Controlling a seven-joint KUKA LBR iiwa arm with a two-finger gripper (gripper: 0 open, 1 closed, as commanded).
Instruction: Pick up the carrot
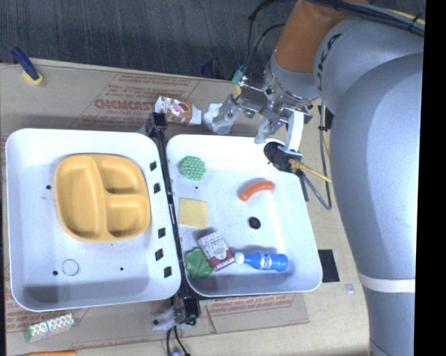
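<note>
The carrot (256, 189) is a small curved orange piece lying in the right bin (309, 235), towards its upper right. My gripper (247, 124) hangs over that bin's far rim, up and slightly left of the carrot and well apart from it. Its fingers (223, 117) are spread open with nothing between them.
The right bin also holds a green round piece (192, 166), a yellow square (193, 212), a red packet (214, 250), a green lump (197, 263) and a blue bottle (264, 261). In the left bin (17, 203) lies a yellow divided tray (102, 196). A small packet (174, 109) lies behind the bins.
</note>
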